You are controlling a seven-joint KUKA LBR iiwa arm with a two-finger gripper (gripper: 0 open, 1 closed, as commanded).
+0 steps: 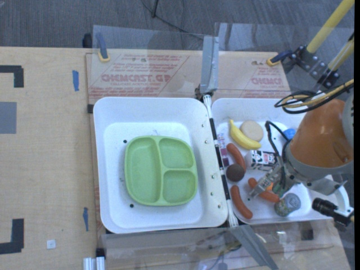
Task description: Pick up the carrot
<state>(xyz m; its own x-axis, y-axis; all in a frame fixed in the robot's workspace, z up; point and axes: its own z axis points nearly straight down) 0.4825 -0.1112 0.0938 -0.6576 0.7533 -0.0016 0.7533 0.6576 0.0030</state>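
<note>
We see the small, smooth orange carrot (263, 193) lying tapered in the right bin (222, 107), under the gripper (269, 184); its grip we cannot tell.

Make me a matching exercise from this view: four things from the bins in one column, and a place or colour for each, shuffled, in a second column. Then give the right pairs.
Things:
1. banana
2. green divided plate
3. carrot
4. gripper

Places or colours:
A. alone in the left bin
B. yellow, near the far side of the right bin
C. low over the orange item in the right bin
D. orange, lying below the arm's wrist toward the near side of the right bin

Pairs: 1-B, 2-A, 3-D, 4-C
</note>
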